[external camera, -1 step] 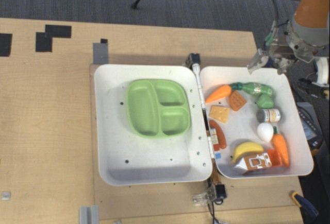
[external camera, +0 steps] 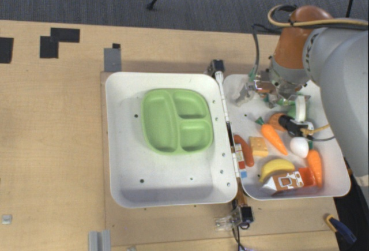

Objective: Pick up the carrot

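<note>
We see the pincer (external camera: 275, 92) low over the right bin (external camera: 244, 119); we cannot tell whether it is wide or narrow. The carrot (external camera: 274, 139) lies just camera-ward of the pincer, apart from it, slanting on the bin floor. A white egg (external camera: 298, 146) sits a little farther from the pincer, beside the carrot's lower end. We would centre over the carrot's middle, close across its width, and stay clear of the egg. The arm hides the bin's right side, and an orange thing (external camera: 314, 167) beyond the egg is hard to identify.
</note>
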Available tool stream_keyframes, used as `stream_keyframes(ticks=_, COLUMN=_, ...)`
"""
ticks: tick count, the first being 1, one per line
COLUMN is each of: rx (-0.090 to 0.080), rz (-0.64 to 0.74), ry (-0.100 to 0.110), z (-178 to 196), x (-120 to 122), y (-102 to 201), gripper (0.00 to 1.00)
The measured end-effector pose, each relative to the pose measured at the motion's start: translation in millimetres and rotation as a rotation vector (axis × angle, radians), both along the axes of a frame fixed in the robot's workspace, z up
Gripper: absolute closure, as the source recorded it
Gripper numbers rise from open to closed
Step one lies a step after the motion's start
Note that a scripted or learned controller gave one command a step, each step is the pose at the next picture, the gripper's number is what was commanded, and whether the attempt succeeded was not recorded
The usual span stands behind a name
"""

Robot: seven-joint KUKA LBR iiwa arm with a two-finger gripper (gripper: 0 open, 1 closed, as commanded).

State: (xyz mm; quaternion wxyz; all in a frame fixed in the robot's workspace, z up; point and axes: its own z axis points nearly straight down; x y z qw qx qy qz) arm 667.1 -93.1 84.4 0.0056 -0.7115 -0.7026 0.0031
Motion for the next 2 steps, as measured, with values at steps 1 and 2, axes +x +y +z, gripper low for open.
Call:
stream_keyframes(ticks=1, rx=-0.003, rz=0.159, ry=-0.019, z=1.8, x=-45.8, y=-7.2, gripper=0.0)
stream_keyframes(ticks=2, rx=-0.004, rz=0.286, ry=-0.024, z=2.9, x=-86.7, y=-1.8, gripper=0.0)
